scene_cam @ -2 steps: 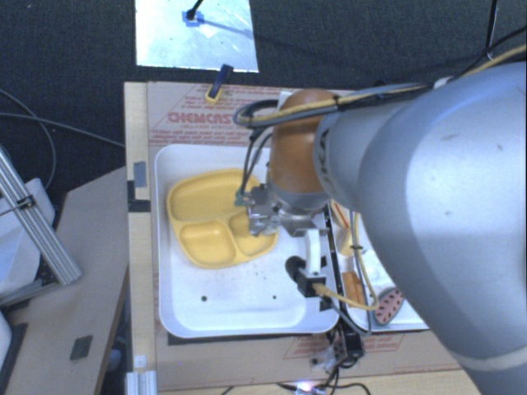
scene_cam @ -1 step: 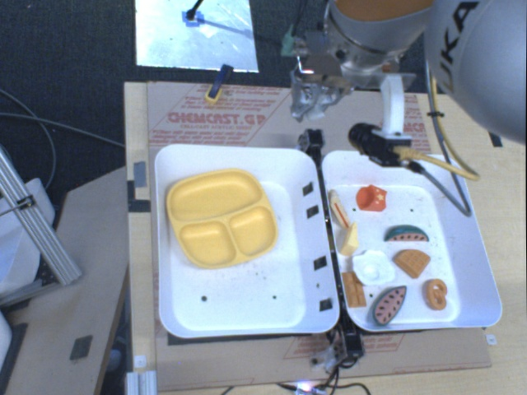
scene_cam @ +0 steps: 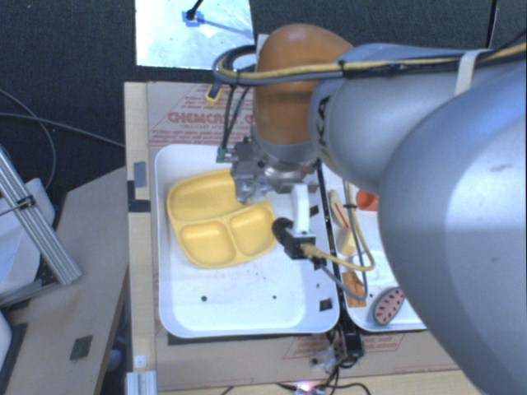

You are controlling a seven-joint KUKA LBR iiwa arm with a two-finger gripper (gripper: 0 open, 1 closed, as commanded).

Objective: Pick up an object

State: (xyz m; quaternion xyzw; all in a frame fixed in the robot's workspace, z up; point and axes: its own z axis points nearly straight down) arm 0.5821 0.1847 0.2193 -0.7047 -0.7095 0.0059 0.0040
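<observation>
1. The grey arm with the orange band reaches in over the left shallow white plastic bin [scene_cam: 177, 303], and its gripper [scene_cam: 249, 189] sits low at the upper right edge of a yellow plastic divided plate [scene_cam: 216, 220].
2. That plate, with three compartments, lies flat on the bin floor in the upper left part of the bin, tilted diagonally in view.
3. The wrist body hides the point of contact, so whether the gripper has closed on the plate's rim cannot be told.
4. Nothing looks lifted: the plate rests in the bin, so I judge the pick not yet done.
5. What is left: securing a grip on the rim and raising the plate clear.
6. The right white bin [scene_cam: 412, 323] holds a small oval reddish speckled object [scene_cam: 385, 306] near its front edge.
</observation>
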